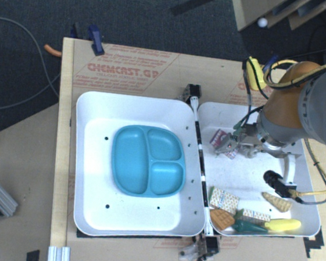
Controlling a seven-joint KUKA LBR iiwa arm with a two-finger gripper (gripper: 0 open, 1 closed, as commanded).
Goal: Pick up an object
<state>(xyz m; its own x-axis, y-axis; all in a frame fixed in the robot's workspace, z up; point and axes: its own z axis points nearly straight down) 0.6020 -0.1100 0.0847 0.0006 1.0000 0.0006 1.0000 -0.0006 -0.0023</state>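
A blue divided plate (148, 160) lies flat in the middle of the left bin (85, 147). Along the near edge of the right bin (310, 223) lie a patterned packet (224, 198), a brown wooden spoon-like piece (221, 219), a yellow banana (284, 225) and a tan cone (276, 201)

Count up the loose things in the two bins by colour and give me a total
Blue: 1, the divided plate in the left bin.
Yellow: 1, the long piece at the right bin's near edge.
Green: 1, the tool-like piece beside it.
Tan or patterned: 3, the cone, the checked packet, the round piece.
Total: 6
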